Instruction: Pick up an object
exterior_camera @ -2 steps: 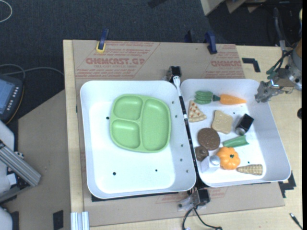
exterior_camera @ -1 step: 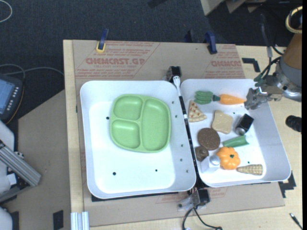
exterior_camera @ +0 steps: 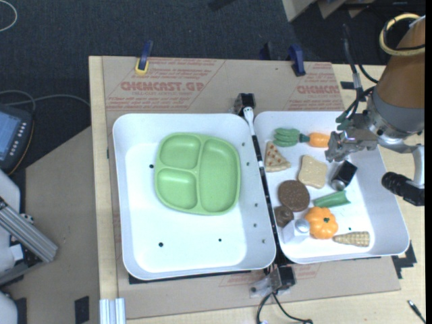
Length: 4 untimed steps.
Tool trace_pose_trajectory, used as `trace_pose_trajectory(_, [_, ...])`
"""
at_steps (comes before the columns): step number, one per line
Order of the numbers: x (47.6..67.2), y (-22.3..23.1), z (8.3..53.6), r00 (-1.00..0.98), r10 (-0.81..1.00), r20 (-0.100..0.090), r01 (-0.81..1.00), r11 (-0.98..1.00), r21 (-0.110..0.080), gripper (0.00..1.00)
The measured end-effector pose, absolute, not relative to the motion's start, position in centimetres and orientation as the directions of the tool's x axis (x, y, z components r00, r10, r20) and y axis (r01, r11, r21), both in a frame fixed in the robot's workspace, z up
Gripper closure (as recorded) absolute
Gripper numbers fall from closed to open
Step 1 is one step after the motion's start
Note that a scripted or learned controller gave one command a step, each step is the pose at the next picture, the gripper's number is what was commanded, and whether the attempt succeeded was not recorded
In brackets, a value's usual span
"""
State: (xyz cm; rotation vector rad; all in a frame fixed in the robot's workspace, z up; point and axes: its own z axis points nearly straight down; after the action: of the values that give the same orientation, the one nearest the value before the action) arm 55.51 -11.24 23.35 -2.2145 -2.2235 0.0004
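A cardboard-topped bench on dark carpet bears two white bins: the left bin holds one green divided plate. The right bin holds one carrot, one pizza slice, one cracker, one brown cookie, one orange pumpkin and one waffle cone. The gripper hangs over the right bin's far right part, just above a black object beside the cracker; whether it is spread or closed cannot be told.

Two white bins: one well left of the gripper, one beneath it; one green divided plate far left; roughly ten toy foods beside and below it, some hard to separate.
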Motion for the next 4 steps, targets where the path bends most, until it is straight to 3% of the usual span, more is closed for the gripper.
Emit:
trace_pose_trajectory(2, [49.3,-1.3,22.2,-0.005,1.000,0.003,1.000,0.005,-0.006,1.00])
trace_pose_trajectory(4, [47.5,0.0,23.2,0.001,1.000,0.000,1.000,-0.001,0.002,1.00])
